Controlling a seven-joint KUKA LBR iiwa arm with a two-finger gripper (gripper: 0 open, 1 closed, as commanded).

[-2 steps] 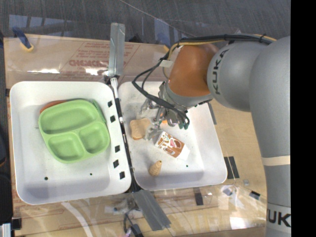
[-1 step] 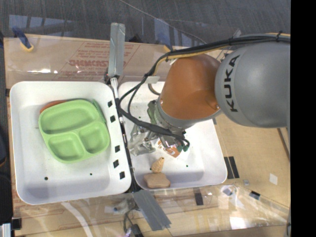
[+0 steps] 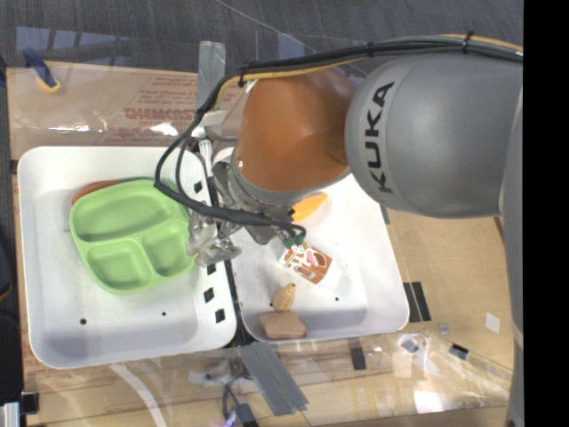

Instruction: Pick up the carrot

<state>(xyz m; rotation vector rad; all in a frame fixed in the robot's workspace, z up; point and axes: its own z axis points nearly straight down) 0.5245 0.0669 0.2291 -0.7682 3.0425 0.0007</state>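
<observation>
The grey KUKA arm [image 3: 427, 123] with its orange band [image 3: 289, 136] covers most of the upper right bin [image 3: 378, 265], leaving open floor only along that bin's near half. The left bin [image 3: 44, 238] has bare floor along its near and left edges. One green three-compartment tray [image 3: 133, 234] lies in the left bin, over something red-orange at its far edge. The gripper [image 3: 213, 243] hangs over the divider between the bins, beside the tray; whether it is released or clenched cannot be told. One carrot [image 3: 309, 207] lies in the right bin, mostly hidden under the wrist, its long axis apparently slanting up to the right. One printed packet [image 3: 307, 263], one tan lump [image 3: 283, 327] and one small cone [image 3: 284, 297] lie nearer.
</observation>
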